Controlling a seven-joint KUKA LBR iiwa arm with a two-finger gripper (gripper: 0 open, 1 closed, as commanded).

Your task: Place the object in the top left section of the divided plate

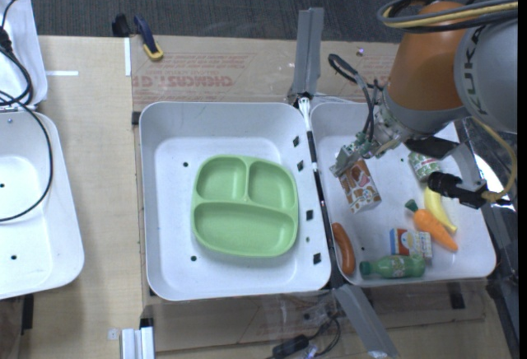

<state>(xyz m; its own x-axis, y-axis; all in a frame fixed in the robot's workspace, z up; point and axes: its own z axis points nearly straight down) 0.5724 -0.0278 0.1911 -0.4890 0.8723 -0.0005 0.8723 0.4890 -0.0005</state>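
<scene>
A light green divided plate (244, 207) lies in the left bin (156, 184). Its top left section (221, 179) holds nothing. Over the left part of the right bin (478, 263), my gripper (352, 155) is shut on the top edge of a small red and white carton (362, 187). The carton hangs tilted below the fingers, to the right of the wall between the two bins.
In the right bin lie a brown sausage (343, 249), a green bottle (393, 268), a small juice box (412, 243), a carrot (436, 230), a banana (437, 208) and a can (425, 165). A grey post (308, 53) rises behind the bins' shared wall.
</scene>
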